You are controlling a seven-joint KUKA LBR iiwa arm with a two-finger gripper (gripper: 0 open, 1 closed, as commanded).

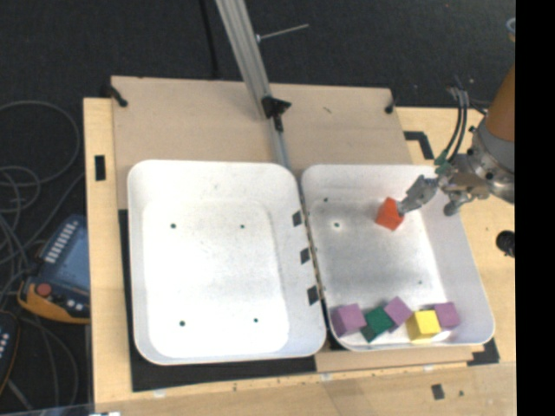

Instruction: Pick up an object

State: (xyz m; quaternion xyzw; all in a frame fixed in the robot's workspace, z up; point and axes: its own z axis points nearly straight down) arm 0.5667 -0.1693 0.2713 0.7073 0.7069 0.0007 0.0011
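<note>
Two fingers reach down and to the left from the gripper [421, 196], and their tips sit at the upper right edge of an orange block [389, 214]. Whether the jaws pinch the block or merely touch it I cannot tell: one grey finger [420, 191] is plain, the other blends into the wrist hardware behind it. The block looks tilted, one corner raised toward the finger, which suggests it is either just caught or being nudged.

To do this step well, I judge the hold must be confirmed before any lift. The fingers ought to straddle two opposite flat faces of the block, not a corner, since a corner pinch on a small cube tends to squirt it sideways. If the block is only leaning on one finger, the better course is to open wide, centre over it, come down until the tips are near the floor of the right bin [373, 276], then close.

The block lies in the upper part of that bin, well apart from the cluster along the near rim: a purple block [349, 318], a green block [377, 322], a second purple block [398, 310], a yellow block [424, 324] and a third purple block [447, 314]. So nothing crowds the approach. The left bin [217, 258] lies just beside, across a hinged divider, and a straight rise keeps the arm away from the metal post [251, 59] behind.
</note>
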